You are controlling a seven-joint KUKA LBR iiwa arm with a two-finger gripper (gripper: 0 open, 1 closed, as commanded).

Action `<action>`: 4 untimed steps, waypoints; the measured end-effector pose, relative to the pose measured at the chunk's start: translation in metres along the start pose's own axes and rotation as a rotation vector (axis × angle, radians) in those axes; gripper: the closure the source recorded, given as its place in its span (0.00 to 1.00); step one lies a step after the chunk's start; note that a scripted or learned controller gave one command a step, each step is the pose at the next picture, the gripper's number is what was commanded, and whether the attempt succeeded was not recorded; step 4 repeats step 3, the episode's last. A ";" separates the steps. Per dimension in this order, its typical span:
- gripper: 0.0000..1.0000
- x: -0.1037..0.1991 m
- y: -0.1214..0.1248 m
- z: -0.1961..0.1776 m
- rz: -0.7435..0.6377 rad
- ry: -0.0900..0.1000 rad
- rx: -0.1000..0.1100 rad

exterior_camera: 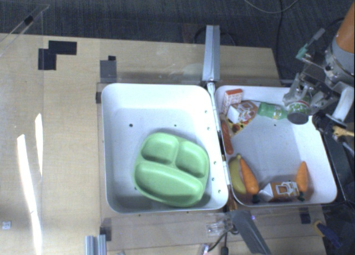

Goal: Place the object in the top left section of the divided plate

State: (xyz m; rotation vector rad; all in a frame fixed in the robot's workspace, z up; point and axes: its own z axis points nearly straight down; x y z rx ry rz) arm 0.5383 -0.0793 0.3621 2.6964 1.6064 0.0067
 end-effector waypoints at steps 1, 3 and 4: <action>1.00 -0.045 -0.031 0.163 -0.009 -0.001 0.004; 1.00 -0.077 -0.017 0.113 0.275 -0.002 0.004; 1.00 -0.077 -0.017 0.113 0.275 -0.002 0.004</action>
